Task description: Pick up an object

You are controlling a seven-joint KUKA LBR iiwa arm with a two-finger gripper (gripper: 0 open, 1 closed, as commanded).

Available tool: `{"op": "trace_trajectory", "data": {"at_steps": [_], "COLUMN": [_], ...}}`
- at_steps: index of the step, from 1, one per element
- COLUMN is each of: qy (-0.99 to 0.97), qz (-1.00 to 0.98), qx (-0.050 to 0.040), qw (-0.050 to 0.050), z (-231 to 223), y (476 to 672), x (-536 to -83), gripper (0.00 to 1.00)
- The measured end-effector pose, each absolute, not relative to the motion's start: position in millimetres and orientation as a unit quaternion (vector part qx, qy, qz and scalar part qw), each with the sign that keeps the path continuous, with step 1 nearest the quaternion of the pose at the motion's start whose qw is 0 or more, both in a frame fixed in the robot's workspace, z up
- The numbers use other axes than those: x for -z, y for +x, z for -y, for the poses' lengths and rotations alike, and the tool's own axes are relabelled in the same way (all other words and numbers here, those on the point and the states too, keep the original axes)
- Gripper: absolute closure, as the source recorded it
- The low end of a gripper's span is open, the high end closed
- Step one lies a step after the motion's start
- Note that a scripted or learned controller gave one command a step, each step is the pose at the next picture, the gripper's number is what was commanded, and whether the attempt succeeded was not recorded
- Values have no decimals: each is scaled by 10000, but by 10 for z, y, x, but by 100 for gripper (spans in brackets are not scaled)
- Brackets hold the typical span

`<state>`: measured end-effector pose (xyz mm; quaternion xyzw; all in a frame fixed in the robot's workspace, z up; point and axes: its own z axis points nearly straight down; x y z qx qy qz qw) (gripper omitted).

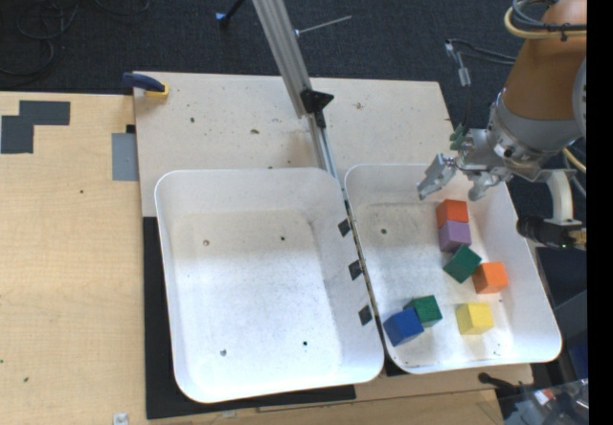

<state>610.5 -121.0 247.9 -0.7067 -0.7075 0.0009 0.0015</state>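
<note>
You are at the approach step: the gripper (458, 177) hangs over the far edge of the right bin (536, 342), its two fingers spread apart with nothing between them, so no object has been picked yet. All the candidates sit in that right bin. Nearest the gripper, just toward the near side of it, an orange-red block (452, 212) lies touching a purple block (454, 234); beyond them, toward the bin's near right corner, come a dark green block (462, 263) and an orange block (490, 277) just beside each other, then a yellow block (474, 318). Against the bin's left wall near the near edge, a blue block (402, 326) touches a smaller green block (425, 309). The left bin (182, 222) holds no blocks. For the next move, I judge the orange-red block the easiest target, being closest, but it abuts the purple one, so you would want the fingers lined up to straddle its free sides, then a straight descent before closing. The yellow block stands more apart and may give a cleaner grasp.
</note>
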Motion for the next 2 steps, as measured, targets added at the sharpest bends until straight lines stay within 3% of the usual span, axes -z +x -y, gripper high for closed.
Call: {"op": "trace_trajectory", "data": {"at_steps": [1,2], "qy": [-7069,-7072], "qz": [7073,7070], "qx": [-7,-23], "qw": [14,33], "z": [1213,1162], "y": [6104,6126], "x": [-2479,-2028], "gripper": [0,0]}}
